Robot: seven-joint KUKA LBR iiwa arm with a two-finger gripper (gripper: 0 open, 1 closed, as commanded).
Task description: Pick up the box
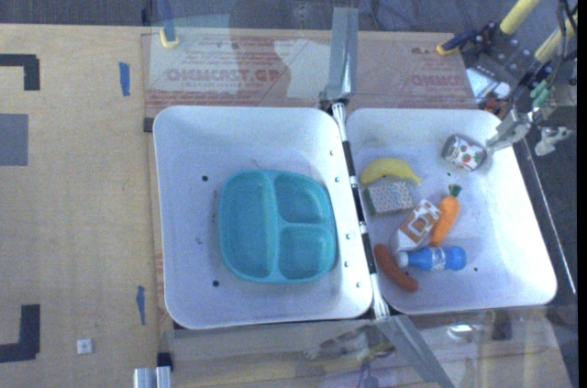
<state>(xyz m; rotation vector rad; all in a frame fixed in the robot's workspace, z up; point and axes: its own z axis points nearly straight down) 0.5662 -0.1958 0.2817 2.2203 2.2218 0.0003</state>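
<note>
The jaws hang over the right bin's far right edge, just beside a small can, and I cannot tell if they are apart or together. The box lies down and to the left of them, squeezed between a carrot, a bottle and a sponge. There is bare white floor below the jaws.

My pincer is a small pale grey metal piece with slim light fingers, blurred at this size. Above it sits a dark block hung with thin cables, a few green and red specks among them. More of my dark hardware shows beside it, too blurred to tell apart.
</note>
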